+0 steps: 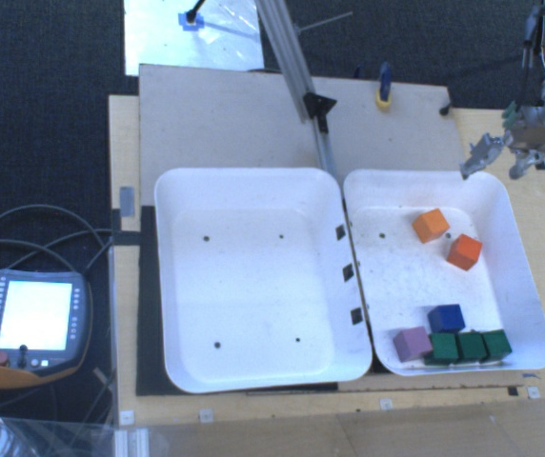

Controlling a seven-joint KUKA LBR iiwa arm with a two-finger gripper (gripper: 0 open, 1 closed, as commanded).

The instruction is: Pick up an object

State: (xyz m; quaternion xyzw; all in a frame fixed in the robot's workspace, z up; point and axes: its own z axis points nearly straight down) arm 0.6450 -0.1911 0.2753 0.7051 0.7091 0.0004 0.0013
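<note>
White plastic, both bins: the left bin (253,284) sits beside the right bin (525,284), which carries two orange cubes, one orange cube (431,225) just beside the darker orange cube (464,251) near the far side. Along that bin's near edge sit a purple block (411,343), a blue cube (446,318) and two green blocks (445,347) (493,344) crowded together. Up at the far right corner the gripper (501,156) hangs just outside the right bin's rim, its fingers spread apart with nothing between them, well apart from every block.
</note>
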